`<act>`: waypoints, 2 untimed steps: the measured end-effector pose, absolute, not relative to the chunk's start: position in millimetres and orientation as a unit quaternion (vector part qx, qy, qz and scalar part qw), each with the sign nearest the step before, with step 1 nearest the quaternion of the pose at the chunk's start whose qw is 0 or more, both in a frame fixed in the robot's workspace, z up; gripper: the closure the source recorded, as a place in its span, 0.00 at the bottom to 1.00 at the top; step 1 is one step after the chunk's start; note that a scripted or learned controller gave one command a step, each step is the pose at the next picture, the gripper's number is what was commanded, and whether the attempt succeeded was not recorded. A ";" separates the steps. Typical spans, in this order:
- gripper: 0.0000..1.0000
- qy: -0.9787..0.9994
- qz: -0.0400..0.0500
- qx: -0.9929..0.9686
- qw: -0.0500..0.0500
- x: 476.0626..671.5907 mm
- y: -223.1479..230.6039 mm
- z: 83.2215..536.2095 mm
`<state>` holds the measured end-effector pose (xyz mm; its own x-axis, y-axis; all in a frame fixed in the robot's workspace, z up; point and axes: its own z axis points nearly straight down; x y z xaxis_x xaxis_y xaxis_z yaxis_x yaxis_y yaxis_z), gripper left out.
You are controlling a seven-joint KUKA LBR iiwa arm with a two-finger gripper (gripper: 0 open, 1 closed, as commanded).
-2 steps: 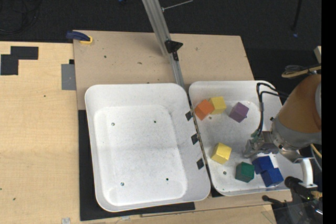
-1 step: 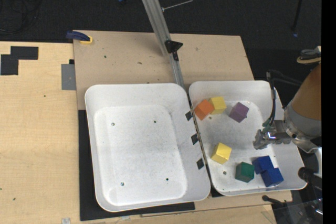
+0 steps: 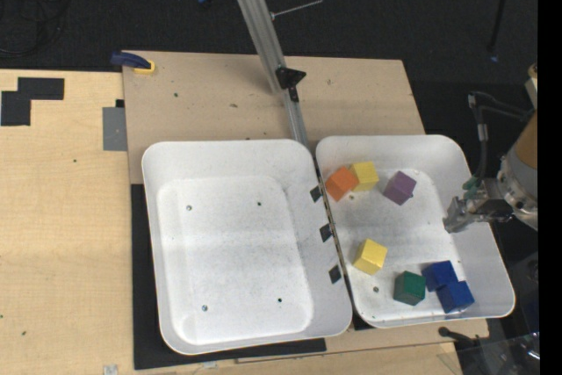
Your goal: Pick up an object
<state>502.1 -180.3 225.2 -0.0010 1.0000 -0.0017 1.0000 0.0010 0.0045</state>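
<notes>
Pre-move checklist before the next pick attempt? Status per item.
1. Targets present in right bin: ok; orange cube, two yellow cubes, purple cube, green cube, blue blocks.
2. Gripper carrying nothing: ok, nothing visible at it.
3. Gripper over bin: ok, at its right rim.
4. Finger opening: cannot tell.
5. Isolated target: ok, lower yellow cube stands apart.
6. Orange and upper yellow cubes separated: not ok, touching.

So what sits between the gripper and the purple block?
Nothing: in the camera view, bare white floor of the right bin separates the gripper from the purple block.
</notes>
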 end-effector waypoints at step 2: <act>1.00 0.709 0.000 0.705 -0.002 513.0 -121.1 264.5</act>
<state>513.0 -121.1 264.5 -0.0054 1.0000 0.0030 1.0000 0.0054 -0.0025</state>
